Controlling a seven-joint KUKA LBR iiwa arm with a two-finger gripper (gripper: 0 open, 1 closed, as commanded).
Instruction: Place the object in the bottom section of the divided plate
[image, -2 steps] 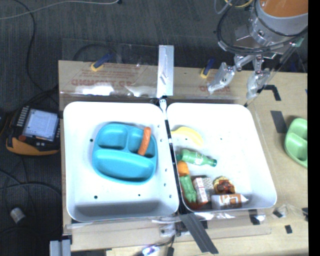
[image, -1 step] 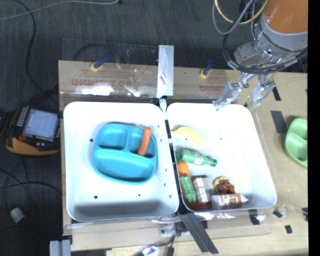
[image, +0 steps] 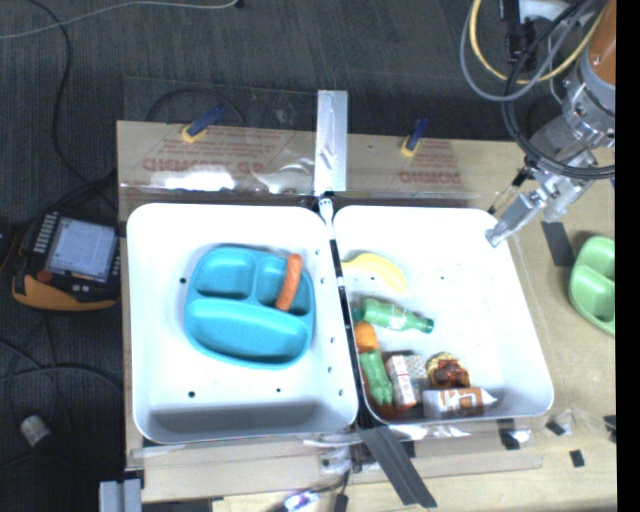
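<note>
A blue divided plate (image: 240, 338) lies in the left bin (image: 160, 390). An orange carrot-like stick (image: 289, 282) rests in the plate's upper right section, leaning on its right rim. The large bottom section holds nothing. My gripper (image: 528, 218) hangs over the far right corner of the right bin (image: 500, 330), well away from the plate. Its fingers are spread, with nothing between them.
The right bin holds a yellow banana (image: 376, 269), a green bottle (image: 395, 317), a small orange piece (image: 367, 338), a green stick (image: 376, 378), packets (image: 404, 378) and a brown-labelled bottle (image: 458, 401). A green object (image: 594, 280) sits on the bench at the right. Cables hang above the arm.
</note>
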